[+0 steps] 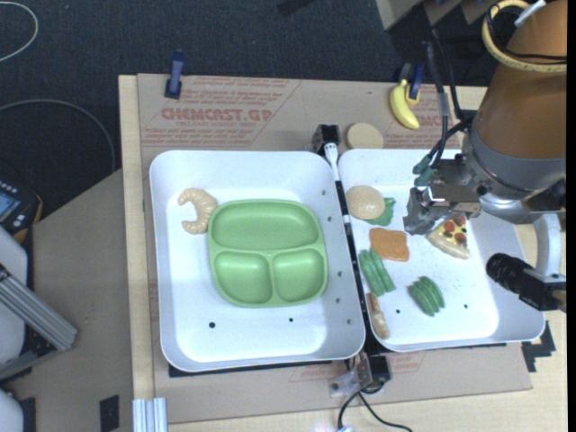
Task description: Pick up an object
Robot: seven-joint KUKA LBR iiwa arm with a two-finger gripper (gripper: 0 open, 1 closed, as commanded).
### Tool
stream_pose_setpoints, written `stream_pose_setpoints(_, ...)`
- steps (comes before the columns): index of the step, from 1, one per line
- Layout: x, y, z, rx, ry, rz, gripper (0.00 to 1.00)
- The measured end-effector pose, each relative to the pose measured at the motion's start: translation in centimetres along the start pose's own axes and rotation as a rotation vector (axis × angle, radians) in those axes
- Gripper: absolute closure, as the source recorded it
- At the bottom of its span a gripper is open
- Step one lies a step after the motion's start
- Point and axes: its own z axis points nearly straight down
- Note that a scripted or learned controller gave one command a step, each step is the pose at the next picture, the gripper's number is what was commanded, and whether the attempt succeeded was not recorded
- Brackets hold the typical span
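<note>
Gripper (430,212) right of middle, above pizza slice (453,235); can't tell grip. Slice small, light, hard; pinch thin sides.

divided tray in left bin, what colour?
Light green; the divided tray shows clearly in the camera view.

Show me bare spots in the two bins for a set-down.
Left bin: bare floor left of and below the green tray; croissant fills the upper-left. Right bin: a bare patch lower right, between the green veg and pizza slice. Its left half is crowded: bun, orange piece, with the gripper overhead.
</note>
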Motion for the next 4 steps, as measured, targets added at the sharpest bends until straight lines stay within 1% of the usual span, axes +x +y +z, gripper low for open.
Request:
stream_pose_setpoints(1,0.3,0.1,7.0,-0.002,0.002,-0.002,1.00)
stream_pose_setpoints(2,6.7,0.2,3.9,-0.014,0.005,-0.011,1.00)
stream_pose_setpoints(3,11.4,0.0,-14.3,-0.028,0.008,-0.009,1.00)
stream_pose_setpoints(4,12.3,-0.1,-1.2,0.002,-0.001,-0.004,1.00)
